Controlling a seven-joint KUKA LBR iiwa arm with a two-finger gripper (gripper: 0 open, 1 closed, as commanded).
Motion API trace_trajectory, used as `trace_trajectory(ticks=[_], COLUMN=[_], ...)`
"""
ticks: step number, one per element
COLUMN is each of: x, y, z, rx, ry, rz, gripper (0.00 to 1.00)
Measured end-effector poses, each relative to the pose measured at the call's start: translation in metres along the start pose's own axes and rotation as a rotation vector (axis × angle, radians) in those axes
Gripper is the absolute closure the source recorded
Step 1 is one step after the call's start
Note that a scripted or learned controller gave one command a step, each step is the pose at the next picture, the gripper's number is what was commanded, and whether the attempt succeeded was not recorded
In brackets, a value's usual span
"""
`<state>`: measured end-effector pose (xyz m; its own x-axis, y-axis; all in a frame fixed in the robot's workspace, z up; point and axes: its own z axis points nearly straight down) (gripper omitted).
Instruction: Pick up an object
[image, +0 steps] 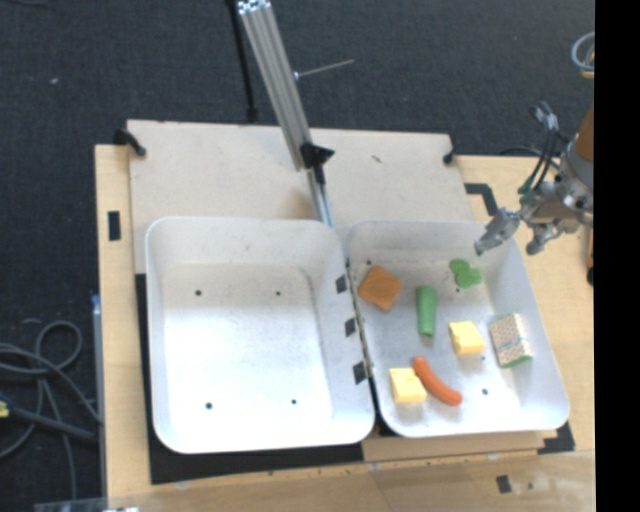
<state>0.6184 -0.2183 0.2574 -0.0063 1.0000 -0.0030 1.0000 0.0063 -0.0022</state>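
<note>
Using the right bin (545, 400) as the reference. Closest to me inside it, a yellow block (407, 385) sits right against an orange sausage-shaped piece (438, 381), both near the front wall. A bit further back there's a second yellow block (466, 337), and just beside it toward the bin's outer wall a speckled sponge-like block (511, 339). Further in, a green stick (427, 310) lies roughly in the middle, with an orange-brown block (379, 287) over by the wall shared with the left bin (170, 300). Near the back wall, a small green lump (464, 272). The tool (520, 235) hangs over the bin's back outer corner, above that lump but not touching it, its two fingers spread apart with nothing between them. Behind both bins, the tabletop (220, 165) carries a slanted aluminium rail (280, 80).
</note>
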Motion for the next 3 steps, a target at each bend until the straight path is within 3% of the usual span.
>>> trace_trajectory(ticks=[2, 3], x=[0.003, 0.002], y=[-0.005, -0.002], z=[0.105, 0.089], rx=[0.002, -0.008], ry=[0.001, 0.0], rz=[0.009, 0.009], gripper=[0.0, 1.0])
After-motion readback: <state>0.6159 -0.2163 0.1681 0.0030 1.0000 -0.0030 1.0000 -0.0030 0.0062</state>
